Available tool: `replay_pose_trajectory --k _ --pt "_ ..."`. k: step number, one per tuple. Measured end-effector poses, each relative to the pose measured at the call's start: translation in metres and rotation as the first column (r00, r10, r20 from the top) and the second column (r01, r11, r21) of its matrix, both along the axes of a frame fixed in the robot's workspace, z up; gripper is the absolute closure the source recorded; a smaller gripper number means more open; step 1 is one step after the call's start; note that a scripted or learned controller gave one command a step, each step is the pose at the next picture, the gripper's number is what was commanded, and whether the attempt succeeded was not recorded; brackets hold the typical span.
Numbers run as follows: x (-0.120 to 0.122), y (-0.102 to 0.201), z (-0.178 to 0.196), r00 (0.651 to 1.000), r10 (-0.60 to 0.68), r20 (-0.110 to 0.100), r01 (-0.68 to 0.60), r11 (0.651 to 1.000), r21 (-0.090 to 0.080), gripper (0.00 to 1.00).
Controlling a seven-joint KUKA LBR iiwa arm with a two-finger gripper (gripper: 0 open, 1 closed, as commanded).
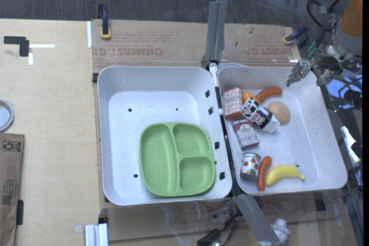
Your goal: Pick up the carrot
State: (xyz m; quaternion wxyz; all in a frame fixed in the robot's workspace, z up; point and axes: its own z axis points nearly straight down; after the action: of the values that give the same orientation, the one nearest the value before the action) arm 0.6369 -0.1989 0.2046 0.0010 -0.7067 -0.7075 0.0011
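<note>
- Nearest the camera in the right bin [323,124]: a banana [283,174], with a red-orange sausage-like piece [263,172] touching its left end and a small can [249,165] just beside that.
- Left bin [115,124]: a green three-compartment plate [176,158] sits in its near half.
- Mid right bin: a small red carton [246,134], then a black-and-white cow-print carton [257,113] tilted, with a tan round bun-like item [279,112] touching its right side.
- Farther in: a red-and-white box [232,102] near the divider; the carrot [266,93] lies just behind the cow-print carton, orange, angled up to the right, untouched.
- Far right corner: my gripper [301,72] hangs over the bin's far rim, well apart from the carrot, nothing between the fingers; I cannot tell how wide they stand.
</note>
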Motion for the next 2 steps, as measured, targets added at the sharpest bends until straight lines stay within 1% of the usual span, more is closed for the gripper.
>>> replay_pose_trajectory --k 1,2 --pt "0.022 0.091 -0.051 0.998 -0.055 -0.001 0.055 0.998 0.0 0.0" --pt "0.015 0.102 -0.112 0.99 0.141 0.003 -0.141 0.99 -0.003 0.0"
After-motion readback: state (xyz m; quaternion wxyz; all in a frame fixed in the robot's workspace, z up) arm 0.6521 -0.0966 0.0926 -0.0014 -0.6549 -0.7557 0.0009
